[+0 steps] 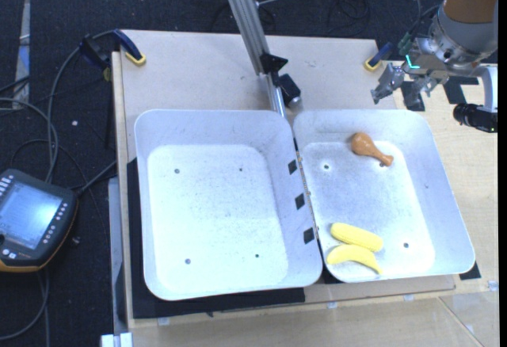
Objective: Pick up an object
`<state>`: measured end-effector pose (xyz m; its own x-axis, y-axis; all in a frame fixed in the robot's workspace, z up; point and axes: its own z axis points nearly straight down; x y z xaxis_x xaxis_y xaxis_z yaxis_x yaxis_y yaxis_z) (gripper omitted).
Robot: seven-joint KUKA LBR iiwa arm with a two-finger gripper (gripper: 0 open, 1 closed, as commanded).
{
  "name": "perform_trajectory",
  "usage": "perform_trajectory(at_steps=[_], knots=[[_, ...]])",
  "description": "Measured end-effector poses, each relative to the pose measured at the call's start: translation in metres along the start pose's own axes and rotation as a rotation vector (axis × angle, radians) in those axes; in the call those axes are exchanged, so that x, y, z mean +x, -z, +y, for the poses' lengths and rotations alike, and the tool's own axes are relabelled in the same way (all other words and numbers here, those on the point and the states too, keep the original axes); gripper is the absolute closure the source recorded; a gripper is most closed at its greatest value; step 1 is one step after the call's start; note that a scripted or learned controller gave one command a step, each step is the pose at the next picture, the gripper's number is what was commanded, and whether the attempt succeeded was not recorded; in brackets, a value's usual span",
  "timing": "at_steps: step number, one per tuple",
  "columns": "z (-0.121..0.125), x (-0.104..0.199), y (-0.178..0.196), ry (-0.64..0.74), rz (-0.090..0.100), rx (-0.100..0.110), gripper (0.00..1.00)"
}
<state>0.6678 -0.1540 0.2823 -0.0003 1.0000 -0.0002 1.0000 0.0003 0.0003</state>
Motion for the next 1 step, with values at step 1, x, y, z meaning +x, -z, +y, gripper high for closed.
perform_trajectory(at_steps=[1], knots=[[0.0,0.0,-0.0001,0.0,0.0,0.0,0.0]])
